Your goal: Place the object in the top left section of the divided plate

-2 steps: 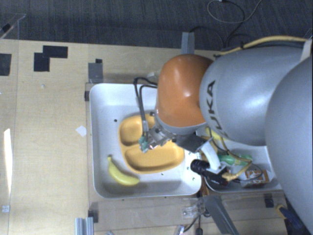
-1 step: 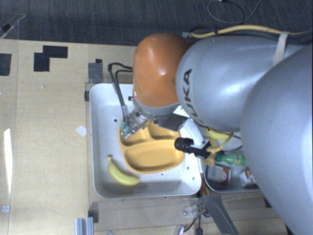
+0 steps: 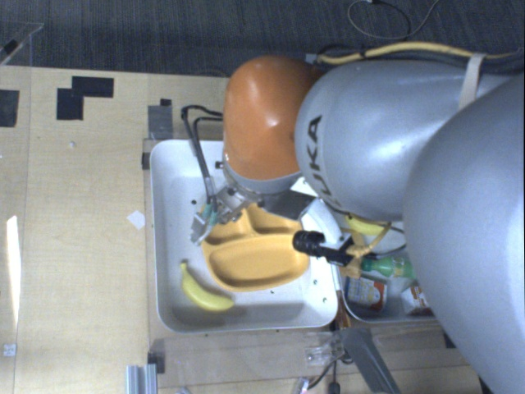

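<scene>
The divided plate (image 3: 250,261), yellow with raised partitions, is seated flat in the left white bin (image 3: 168,220), its upper part hidden beneath the arm. A yellow banana (image 3: 201,292) lies just beside the plate's lower-left rim.

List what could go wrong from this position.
1. The gripper sits right at the edge of the yellow divided plate; a descent could catch the rim and shift the plate.
2. The banana lies beside the plate against the bin wall; a pushed plate might pin it there.
</scene>
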Motion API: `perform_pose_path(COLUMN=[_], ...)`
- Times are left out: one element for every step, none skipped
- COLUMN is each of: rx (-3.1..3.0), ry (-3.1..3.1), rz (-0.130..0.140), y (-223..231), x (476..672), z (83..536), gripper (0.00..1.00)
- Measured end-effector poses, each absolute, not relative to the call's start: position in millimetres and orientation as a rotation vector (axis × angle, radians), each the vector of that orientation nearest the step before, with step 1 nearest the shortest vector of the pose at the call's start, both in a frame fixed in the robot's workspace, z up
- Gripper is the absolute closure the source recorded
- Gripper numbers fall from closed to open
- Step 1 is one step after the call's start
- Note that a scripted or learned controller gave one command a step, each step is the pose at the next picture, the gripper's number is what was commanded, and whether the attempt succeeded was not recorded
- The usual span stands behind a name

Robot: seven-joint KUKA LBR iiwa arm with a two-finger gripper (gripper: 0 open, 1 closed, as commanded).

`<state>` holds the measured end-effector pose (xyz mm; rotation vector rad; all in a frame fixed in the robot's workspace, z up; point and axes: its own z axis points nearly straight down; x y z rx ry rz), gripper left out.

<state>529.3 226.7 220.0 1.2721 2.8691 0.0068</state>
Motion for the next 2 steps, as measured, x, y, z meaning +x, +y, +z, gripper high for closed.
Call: perform_pose_path(rx=[1.163, 1.165], ry=[2.916, 2.924], rz=[0.006, 0.003], y=[225.1, 226.7], x=[539.1, 536.5], z=[105.3, 110.3], gripper=[0.0, 1.0])
